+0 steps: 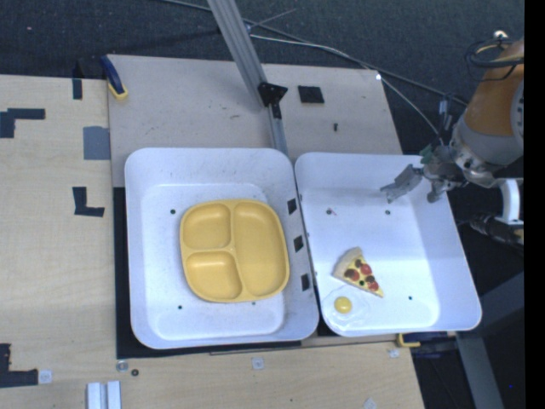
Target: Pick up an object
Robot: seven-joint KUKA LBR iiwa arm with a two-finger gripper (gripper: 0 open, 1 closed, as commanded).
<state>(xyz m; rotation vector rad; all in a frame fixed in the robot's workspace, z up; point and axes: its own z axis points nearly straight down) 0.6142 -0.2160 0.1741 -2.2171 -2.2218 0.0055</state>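
Gripper (415, 186) over right bin (443, 254), upper-right; jaws spread, holding nothing. Pizza slice (358, 273) lower-centre, well apart.

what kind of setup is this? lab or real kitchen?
Most likely a robot lab bench for pick tests, not a kitchen: two white bins side by side on a taped board, toy items like a pizza slice and a yellow divided plate, loose cables, and a gripper reaching in.

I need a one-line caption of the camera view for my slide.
Gripper poised over the right bin holding a pizza slice and yellow piece; yellow divided plate in left bin.
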